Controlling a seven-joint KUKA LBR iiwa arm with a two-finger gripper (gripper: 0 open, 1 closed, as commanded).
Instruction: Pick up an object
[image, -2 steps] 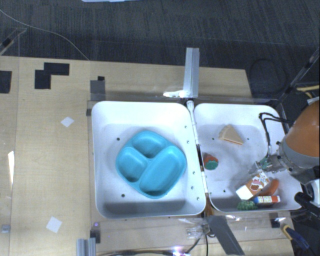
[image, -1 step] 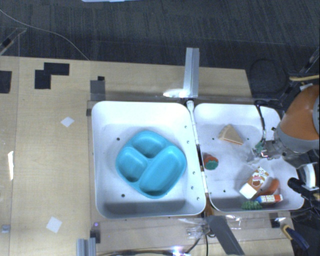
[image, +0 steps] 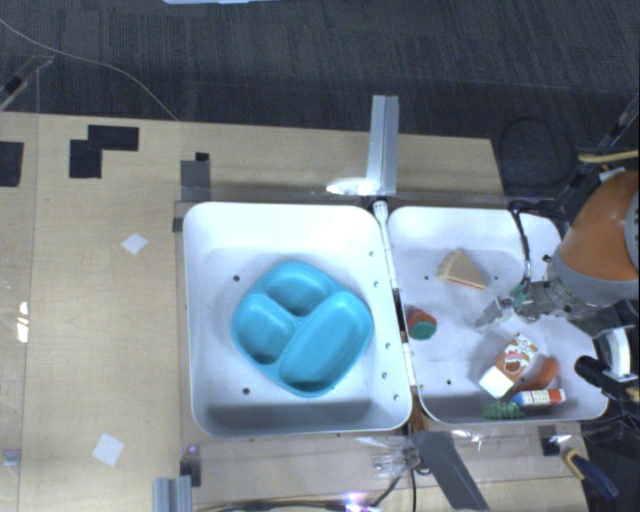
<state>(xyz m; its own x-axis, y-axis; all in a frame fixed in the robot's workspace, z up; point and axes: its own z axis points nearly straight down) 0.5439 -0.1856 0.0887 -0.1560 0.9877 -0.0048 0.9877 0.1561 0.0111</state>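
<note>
Grey metal fingers of your gripper (image: 497, 310) reach leftward from the arm (image: 598, 250) with its orange band, low over the floor of the right bin (image: 452, 235); you can see them spread a little apart with nothing between them. Just below the fingertips lies a small carton (image: 510, 365), white with a red and orange printed face, its long axis running from upper right to lower left; the print is too small for you to read. Touching its right side is a reddish-orange sausage-shaped piece (image: 543, 373), and just below both lie a flat white, red and blue packet (image: 540, 398), lengthwise left to right, and a green leafy toy (image: 502, 409) against the bin's front wall. Up and to the left of the gripper you have a tan wedge (image: 462, 270), its point aimed at the upper left. Further left, near the divider, sits a small round orange and green toy (image: 422, 325). Beyond it, the left bin (image: 215, 255) holds a light blue divided tray (image: 301, 326) with three compartments, set at a tilt.
</note>
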